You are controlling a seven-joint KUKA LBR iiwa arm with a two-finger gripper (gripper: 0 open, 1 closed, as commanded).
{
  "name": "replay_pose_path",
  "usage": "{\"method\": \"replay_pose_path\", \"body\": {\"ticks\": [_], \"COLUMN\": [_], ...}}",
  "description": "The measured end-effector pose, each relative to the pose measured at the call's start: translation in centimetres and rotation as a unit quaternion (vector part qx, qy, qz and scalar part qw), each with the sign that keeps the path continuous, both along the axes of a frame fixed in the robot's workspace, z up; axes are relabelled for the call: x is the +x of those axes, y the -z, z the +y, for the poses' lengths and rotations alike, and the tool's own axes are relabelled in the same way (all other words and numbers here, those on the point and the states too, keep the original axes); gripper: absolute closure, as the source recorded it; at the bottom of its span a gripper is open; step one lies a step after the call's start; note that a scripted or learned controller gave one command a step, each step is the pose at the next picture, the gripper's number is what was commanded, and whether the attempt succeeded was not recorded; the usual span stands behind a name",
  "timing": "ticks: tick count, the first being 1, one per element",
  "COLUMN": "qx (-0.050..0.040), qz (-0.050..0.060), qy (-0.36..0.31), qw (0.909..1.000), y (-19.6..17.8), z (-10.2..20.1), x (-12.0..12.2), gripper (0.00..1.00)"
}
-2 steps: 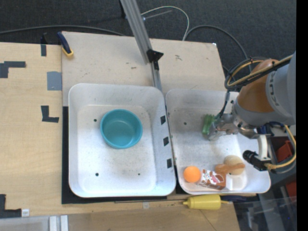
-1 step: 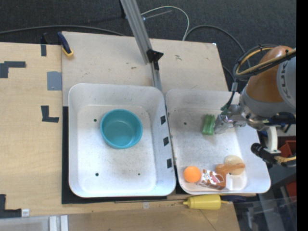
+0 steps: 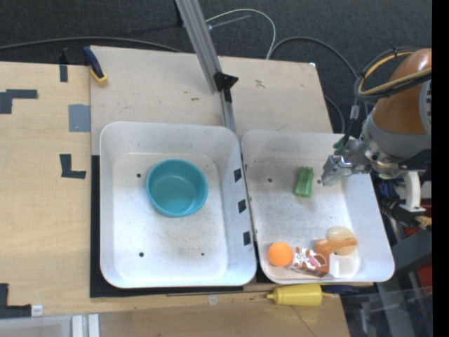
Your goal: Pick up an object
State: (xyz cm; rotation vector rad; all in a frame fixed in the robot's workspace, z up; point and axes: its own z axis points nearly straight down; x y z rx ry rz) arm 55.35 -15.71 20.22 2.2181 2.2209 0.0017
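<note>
The metal two-finger end effector (image 3: 331,174) hovers low in the right white plastic bin (image 3: 365,209), just beside one small green block (image 3: 304,182); whether it is apart or together cannot be told. Nothing appears lifted, so the pick remains undone. One orange ball (image 3: 280,254) lies nearby; one teal bowl (image 3: 177,187) occupies the left white bin (image 3: 119,188).

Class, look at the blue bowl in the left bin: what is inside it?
The blue bowl shows just its own blue bottom inside. The bin floor beneath it is covered.
</note>
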Motion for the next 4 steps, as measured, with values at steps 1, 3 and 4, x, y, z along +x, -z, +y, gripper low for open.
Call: {"method": "replay_pose_path", "body": {"ticks": [1,3,4], "qx": [-0.0002,0.0009,0.0009], "qz": [-0.001,0.002,0.002], "qy": [0.000,-0.002,-0.002], "qw": [1.0000,1.0000,1.0000], "y": [-6.3,-5.4,-5.1], "z": [-0.1,10.5,15.5], "x": [-0.1,1.8,1.2], "gripper": [1.00,1.00,1.00]}}
